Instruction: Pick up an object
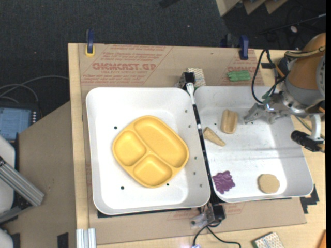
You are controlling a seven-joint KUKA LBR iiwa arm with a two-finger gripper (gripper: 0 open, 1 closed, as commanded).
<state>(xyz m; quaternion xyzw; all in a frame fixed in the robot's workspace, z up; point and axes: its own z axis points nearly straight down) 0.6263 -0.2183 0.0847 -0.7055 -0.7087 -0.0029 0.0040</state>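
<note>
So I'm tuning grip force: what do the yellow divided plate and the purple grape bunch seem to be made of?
The yellow divided plate looks like moulded hard plastic: one even colour, smooth rounded compartment walls, a soft sheen. The purple grape bunch looks like a toy food piece, probably rubbery plastic or foam: matte, lumpy, uniformly purple. At this size I can't tell which.

We see dark carpet (103, 9) around a cardboard-topped bench (129, 66), with blue clamps (90, 41) at its back edge.

1 fixed camera looks down slantwise on 2 white bins (98, 138).
</note>
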